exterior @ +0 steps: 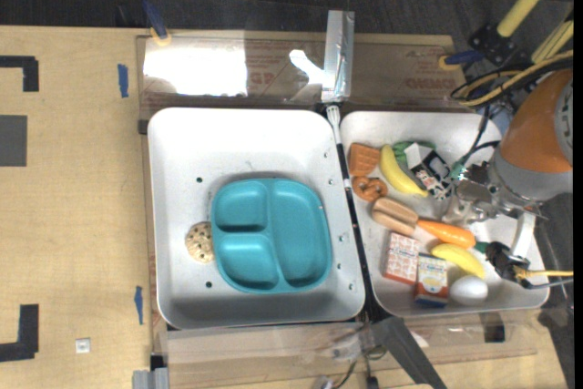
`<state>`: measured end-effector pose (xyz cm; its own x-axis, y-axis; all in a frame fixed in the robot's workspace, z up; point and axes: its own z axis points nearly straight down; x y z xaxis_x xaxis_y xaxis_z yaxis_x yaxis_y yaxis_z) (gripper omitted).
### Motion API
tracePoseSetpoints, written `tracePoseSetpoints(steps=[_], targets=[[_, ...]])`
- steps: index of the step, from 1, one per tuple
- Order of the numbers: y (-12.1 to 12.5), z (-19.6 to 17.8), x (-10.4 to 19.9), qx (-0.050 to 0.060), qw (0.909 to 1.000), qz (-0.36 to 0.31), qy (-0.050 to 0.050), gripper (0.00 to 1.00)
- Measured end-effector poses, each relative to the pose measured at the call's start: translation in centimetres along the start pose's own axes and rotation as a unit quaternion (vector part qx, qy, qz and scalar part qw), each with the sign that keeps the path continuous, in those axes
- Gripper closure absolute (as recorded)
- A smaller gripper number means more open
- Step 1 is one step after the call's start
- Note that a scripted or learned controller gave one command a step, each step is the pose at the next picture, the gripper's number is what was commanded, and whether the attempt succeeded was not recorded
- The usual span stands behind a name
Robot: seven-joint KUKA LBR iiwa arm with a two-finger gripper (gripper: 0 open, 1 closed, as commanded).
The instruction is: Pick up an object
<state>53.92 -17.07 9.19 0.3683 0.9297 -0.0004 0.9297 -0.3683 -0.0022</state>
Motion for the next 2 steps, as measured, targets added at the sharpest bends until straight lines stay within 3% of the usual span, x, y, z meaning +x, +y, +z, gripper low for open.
tracePoseSetpoints(steps=[1,2], targets=[[-1.1,0.4,0.9,-0.004,0.9958,0.092,0.001,1.00],[-4.9,0.4,4.4,-0.006,0.9999,-0.010,0.001,1.00]])
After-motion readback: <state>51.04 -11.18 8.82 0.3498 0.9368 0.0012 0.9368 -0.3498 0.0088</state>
